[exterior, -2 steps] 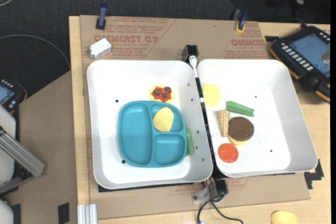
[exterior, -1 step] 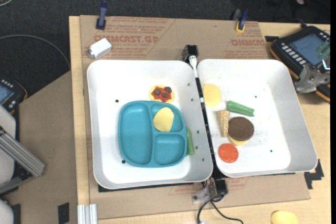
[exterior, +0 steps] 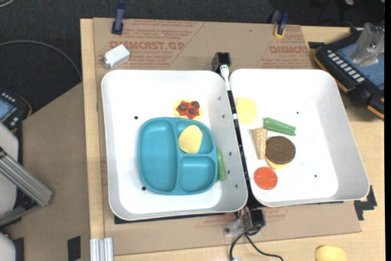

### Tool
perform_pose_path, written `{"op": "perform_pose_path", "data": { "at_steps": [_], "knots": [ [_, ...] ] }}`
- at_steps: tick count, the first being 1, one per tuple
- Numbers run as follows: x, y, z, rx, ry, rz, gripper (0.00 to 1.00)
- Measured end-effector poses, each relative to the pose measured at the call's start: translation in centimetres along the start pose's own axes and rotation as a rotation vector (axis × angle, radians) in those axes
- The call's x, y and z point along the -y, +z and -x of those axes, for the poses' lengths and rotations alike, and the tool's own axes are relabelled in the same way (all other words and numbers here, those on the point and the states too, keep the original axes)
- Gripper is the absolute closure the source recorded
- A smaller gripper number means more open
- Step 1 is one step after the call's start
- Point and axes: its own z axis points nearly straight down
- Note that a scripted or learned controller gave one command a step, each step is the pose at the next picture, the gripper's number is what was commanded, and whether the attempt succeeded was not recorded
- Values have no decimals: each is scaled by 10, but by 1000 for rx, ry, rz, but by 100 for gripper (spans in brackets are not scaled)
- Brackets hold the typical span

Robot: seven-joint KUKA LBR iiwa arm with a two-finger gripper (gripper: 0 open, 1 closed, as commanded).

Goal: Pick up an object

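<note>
The loose things lie in the two white bins. In the right bin point(exterior: 317, 101) a brown round biscuit point(exterior: 280, 149) sits near the middle, with a tan cone-shaped wedge point(exterior: 261, 142) touching its left side, a green stick point(exterior: 280, 126) just above it and an orange-red disc point(exterior: 266, 178) just below it, close to the front wall. A pale yellow disc point(exterior: 246, 110) lies further back, beside the wall shared with the other bin. In the left bin point(exterior: 122, 107) a blue divided tray point(exterior: 162, 159) takes up the front half; a yellow oval piece point(exterior: 190, 139) rests in its back right compartment. Just behind the tray lies a small yellow piece with red spots point(exterior: 188, 109), and a thin green piece point(exterior: 220, 165) stands squeezed between the tray's right edge and the bin wall. Whether the pincer is released or clenched cannot be told. Both bins rest on a cardboard sheet point(exterior: 183, 40) on the tabletop point(exterior: 366, 229), held at the back by two blue clamps point(exterior: 118, 11). A small white block point(exterior: 116, 56) lies on the cardboard near the left bin's back corner.
</note>
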Motion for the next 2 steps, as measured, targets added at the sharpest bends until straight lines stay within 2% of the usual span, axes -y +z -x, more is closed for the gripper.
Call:
{"op": "perform_pose_path", "data": {
  "at_steps": [1,2],
  "knots": [
    [3,113,-4,-1,9,-30,100],
    [-2,-4,-47,-1,2,-2,100]
  ]
}}
